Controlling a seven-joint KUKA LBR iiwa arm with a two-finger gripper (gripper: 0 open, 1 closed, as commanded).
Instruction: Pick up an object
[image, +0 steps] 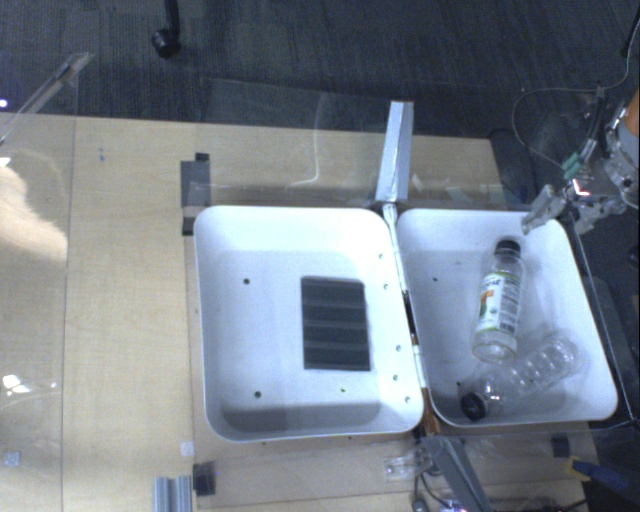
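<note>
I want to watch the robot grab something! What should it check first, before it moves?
1. Something to grab: labelled bottle lies in the right bin: ok.
2. Second choice: clear bottle lies below it, apparently touching: ok.
3. Gripper above a bottle: not ok, it sits near the bin's top right corner.
4. Fingers open: cannot tell.
5. Left bin holds a dark ridged block: ok.

Arm (625, 150) cut off at right edge; hand (560, 205) too small, fingers' state unclear; clear bottle (525, 375) outline faint.
</note>
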